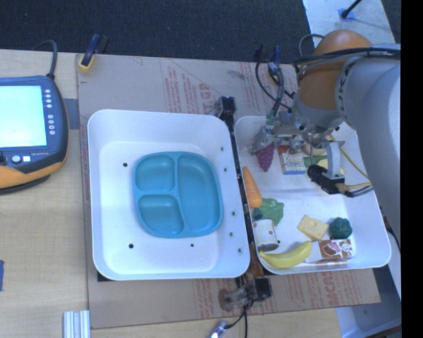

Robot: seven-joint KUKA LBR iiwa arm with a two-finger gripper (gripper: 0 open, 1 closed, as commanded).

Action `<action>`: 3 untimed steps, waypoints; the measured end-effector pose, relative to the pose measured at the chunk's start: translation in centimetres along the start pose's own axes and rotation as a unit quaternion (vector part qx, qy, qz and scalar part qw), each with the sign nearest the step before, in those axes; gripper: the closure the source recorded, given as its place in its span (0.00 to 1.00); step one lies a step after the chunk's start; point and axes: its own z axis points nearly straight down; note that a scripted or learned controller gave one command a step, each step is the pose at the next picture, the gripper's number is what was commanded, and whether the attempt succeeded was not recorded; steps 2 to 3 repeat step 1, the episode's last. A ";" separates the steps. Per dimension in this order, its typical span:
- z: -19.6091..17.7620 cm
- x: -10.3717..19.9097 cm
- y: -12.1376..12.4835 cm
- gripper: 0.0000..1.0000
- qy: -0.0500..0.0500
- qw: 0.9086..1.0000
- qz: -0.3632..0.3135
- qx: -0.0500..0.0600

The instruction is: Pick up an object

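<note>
Your gripper [290, 141] hangs low over the right bin's [370, 210] far end, beside the purple eggplant [266, 158]. You cannot tell its grasp state.

blue divided plate [178, 193] in left bin [106, 129], claw [287, 136] over right bin [370, 203]

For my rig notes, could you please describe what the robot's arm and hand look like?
The arm is thick and rounded, light grey, with an orange band above the wrist. Dark cables loop beside it. The hand is a small metal-grey assembly with black parts.
</note>
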 end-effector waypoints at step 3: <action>-1.2 -0.1 0.1 1.00 0.000 1.000 -0.001 0.000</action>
